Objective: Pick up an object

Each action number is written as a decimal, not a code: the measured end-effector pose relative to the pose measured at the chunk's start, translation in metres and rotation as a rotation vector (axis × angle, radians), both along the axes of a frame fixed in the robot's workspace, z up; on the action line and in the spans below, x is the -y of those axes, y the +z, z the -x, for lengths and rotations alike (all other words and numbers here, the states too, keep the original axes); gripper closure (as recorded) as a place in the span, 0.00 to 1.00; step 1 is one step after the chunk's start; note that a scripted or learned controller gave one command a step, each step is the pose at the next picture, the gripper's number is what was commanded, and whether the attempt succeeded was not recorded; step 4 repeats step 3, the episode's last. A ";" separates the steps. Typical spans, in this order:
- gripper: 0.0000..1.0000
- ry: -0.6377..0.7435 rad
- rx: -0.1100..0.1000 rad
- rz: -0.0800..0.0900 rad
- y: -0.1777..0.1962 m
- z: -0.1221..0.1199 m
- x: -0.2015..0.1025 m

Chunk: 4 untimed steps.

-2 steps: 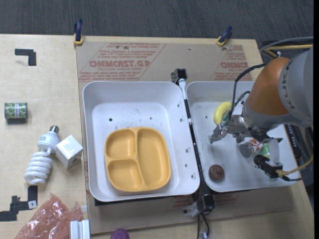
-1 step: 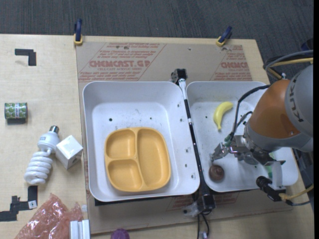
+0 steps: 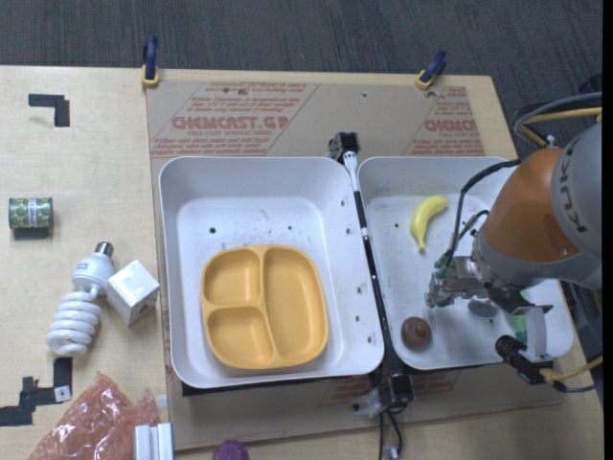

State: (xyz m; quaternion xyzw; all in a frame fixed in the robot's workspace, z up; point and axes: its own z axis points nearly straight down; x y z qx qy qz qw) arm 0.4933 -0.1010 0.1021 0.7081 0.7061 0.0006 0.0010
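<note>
Pincer (image 3: 450, 284) hangs low inside right white plastic bin (image 3: 383, 185); finger spread cannot tell. Small round brown object (image 3: 416, 331) lies on bin floor, just beside pincer, toward bin's near-left corner. Curved yellow banana (image 3: 426, 220) lies toward bin's far wall, long axis slanted. Brown object likely nearer target. Brown board beyond bin reads "CHEMCAST".

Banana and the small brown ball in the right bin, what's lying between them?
Nothing: in the camera view, bare white bin floor runs from the banana down to the small brown ball. The hand sits just right of that stretch.
</note>
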 end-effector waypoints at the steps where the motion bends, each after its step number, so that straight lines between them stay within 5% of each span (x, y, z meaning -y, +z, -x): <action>1: 1.00 0.005 -0.001 0.001 0.090 -0.050 -0.050; 2: 1.00 0.004 -0.002 0.001 0.050 -0.132 0.010; 3: 0.00 0.004 -0.002 0.001 0.050 -0.132 0.009; 4: 0.00 0.004 -0.002 0.001 0.050 -0.132 0.009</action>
